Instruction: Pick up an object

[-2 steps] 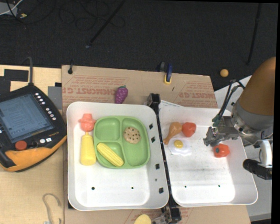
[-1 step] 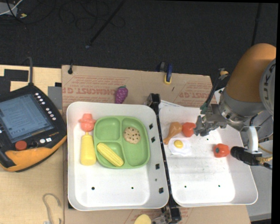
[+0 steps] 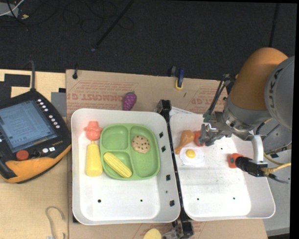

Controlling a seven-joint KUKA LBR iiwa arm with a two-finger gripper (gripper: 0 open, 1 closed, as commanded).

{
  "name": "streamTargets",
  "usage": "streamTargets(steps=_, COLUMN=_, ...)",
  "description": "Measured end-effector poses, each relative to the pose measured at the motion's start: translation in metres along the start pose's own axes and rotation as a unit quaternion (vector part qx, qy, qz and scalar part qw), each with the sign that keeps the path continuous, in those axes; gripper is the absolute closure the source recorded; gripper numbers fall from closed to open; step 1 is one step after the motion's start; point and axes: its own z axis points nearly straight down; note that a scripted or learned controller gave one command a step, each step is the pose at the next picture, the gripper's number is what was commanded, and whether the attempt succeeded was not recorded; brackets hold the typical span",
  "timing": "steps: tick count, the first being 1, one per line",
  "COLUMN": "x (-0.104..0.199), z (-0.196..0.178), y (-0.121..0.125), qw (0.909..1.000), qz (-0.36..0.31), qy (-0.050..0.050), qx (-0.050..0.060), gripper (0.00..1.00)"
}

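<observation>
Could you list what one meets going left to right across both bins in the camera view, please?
Pink toy → yellow bottle → corn cob → cookie → orange piece → fried egg → tool → red piece.

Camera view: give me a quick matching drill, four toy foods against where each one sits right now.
Things:
1. cookie
2. corn cob
3. fried egg
4. purple grapes

Places:
A. on the cardboard behind the left bin
B. on the right bin floor, near the gripper
C. upper right compartment of the green tray
D. lower left compartment of the green tray

Pairs: 1-C, 2-D, 3-B, 4-A
</observation>
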Motion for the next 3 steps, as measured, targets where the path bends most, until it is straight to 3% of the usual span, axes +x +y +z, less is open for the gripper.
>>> streamTargets(steps=1, x=-0.011, z=-0.007, y=0.015, qw=1.0, qz=0.0, qy=-0.001, qx=-0.002, gripper=1.0)
streamTargets(steps=2, x=-0.008, z=-0.017, y=0.007, qw=1.0, qz=0.0, qy=0.0, qx=-0.001, gripper=1.0)
streamTargets(steps=3, x=-0.001, z=0.002, y=0.005, qw=1.0, qz=0.0, qy=0.0, qx=0.0, gripper=1.0)
